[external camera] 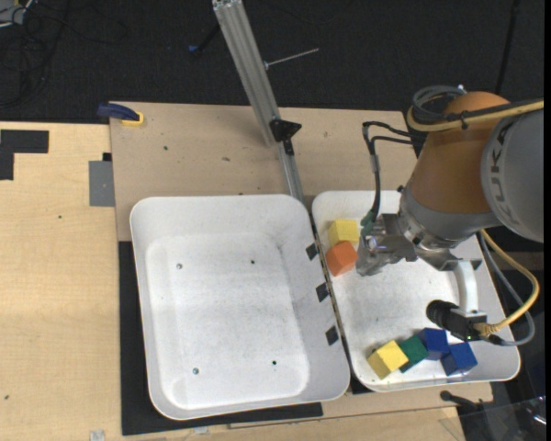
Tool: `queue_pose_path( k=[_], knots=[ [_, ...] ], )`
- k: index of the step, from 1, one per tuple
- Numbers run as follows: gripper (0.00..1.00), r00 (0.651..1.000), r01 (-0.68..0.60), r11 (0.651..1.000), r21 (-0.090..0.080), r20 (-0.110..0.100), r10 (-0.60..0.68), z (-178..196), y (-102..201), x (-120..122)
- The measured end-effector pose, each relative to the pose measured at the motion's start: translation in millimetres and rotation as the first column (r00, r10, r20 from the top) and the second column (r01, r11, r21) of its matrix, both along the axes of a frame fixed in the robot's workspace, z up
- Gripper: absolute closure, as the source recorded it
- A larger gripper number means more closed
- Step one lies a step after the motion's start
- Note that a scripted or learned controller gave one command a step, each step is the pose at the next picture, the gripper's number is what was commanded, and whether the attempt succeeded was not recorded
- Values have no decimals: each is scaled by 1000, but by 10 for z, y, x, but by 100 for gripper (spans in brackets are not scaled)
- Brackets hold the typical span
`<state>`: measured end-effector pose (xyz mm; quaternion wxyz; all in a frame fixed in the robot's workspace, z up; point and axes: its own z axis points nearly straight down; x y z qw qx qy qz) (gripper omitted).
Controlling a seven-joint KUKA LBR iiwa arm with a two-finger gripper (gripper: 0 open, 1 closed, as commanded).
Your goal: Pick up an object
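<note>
Behind the bench, a dark floor with cables is seen; the bench [202,150] itself is pale wood and bears two shallow white bins side by side, with a slanted aluminium rail [251,62] rising from between them.

Gripper [378,254]: lowered into the right bin [399,384], near its left wall. The fingers are blurred and largely masked by the wrist body above them; whether they are spread or closed cannot be told, and nothing is seen held between them.

Arm [459,173]: grey with an orange band, entering from the right and covering the bin's upper right part. Whatever lies beneath it is hidden.

Right bin, contents:
- orange block [341,258], just beside the gripper on its left; contact cannot be judged.
- yellow block [342,231], directly behind the orange one, touching it.
- a cluster at the near edge, well apart from the gripper: a second yellow cube [385,359], green block [411,351], two blue blocks [447,351]. The blue pair is partly covered by a black cable fitting.

Left bin [156,214]: only small dark specks are noted on its floor.
</note>
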<state>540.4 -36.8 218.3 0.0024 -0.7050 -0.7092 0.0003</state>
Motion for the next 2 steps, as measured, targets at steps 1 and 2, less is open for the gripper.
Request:
queue_pose_path(
  k=[1, 2],
  knots=[
    [100, 1000, 1, 1000, -1, 2, -1, 118, 563, 79],
    [100, 1000, 1, 1000, -1, 1, -1, 77, 1126, 255]
  ],
)
